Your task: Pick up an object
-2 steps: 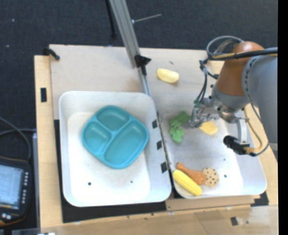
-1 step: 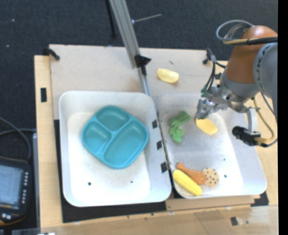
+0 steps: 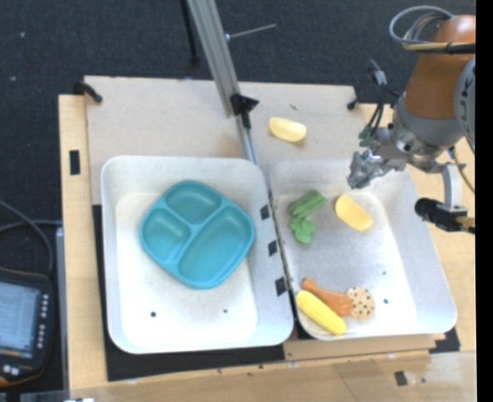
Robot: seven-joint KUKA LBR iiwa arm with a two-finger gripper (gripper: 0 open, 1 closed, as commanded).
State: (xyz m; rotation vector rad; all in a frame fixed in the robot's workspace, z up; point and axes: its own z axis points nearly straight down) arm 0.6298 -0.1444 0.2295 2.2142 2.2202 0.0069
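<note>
While the gripper hangs over the far edge of the right bin, the yellow piece lies just beside it at about 6 o'clock, on the bin floor. Its long axis seems to run from 10 to 4 o'clock. How far the fingers are open, I cannot tell.

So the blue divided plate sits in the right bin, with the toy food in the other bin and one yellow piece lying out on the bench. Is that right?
Not quite. The camera view shows the blue divided plate in the left bin, not the right. The rest holds: the toy food, including green beans and a corn cob, is in the other bin, and one yellow piece lies out on the bench.
</note>
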